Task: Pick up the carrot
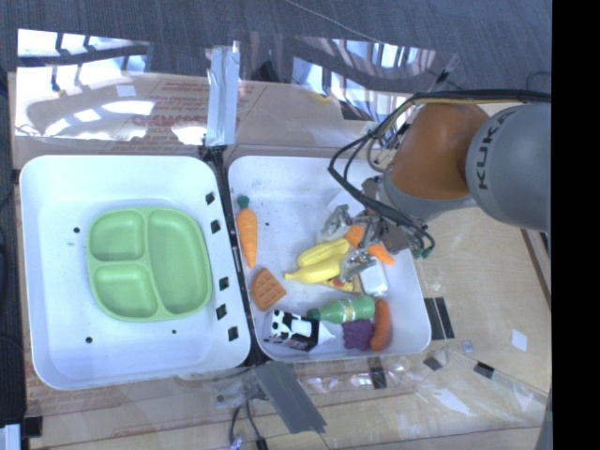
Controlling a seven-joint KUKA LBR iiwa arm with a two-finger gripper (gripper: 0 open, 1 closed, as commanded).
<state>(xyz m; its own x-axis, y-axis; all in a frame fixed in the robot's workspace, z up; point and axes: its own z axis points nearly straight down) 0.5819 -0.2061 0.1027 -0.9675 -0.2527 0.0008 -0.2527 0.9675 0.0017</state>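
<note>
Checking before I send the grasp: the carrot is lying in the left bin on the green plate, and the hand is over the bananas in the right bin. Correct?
Not quite. The carrot lies in the right bin, along its left wall, not on the green plate, which sits alone in the left bin. The camera view shows this. The hand is indeed over the bananas in the right bin.

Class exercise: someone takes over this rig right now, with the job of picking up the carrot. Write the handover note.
Gripper: low over the right bin, above the bananas; finger state unreadable.
Carrot: lies free by the right bin's left wall, green tip pointing away from the waffle, apart from the gripper.
Done: nothing lifted.
Left: move across to the carrot, grasp, raise.
Green divided plate sits in the left bin.
</note>
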